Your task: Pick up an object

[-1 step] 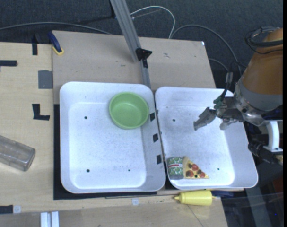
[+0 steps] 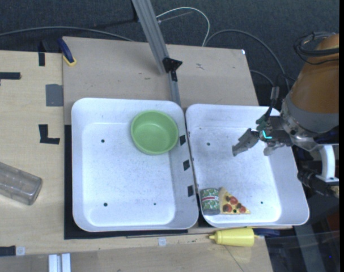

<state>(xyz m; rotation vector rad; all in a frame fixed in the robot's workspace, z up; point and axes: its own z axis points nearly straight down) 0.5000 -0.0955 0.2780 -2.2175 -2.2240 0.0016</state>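
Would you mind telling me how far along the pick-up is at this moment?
Done: nothing is lifted; the green bowl sits in the left bin, the pizza slice and small can in the right bin. In hand: the gripper hovers over the right bin. Left: descend, grasp, lift.

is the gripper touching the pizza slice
Apart. The camera view shows bare white bin floor between the gripper and the pizza slice.

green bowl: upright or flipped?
Upright. The green bowl shows its open hollow and rim facing up, in the left bin.
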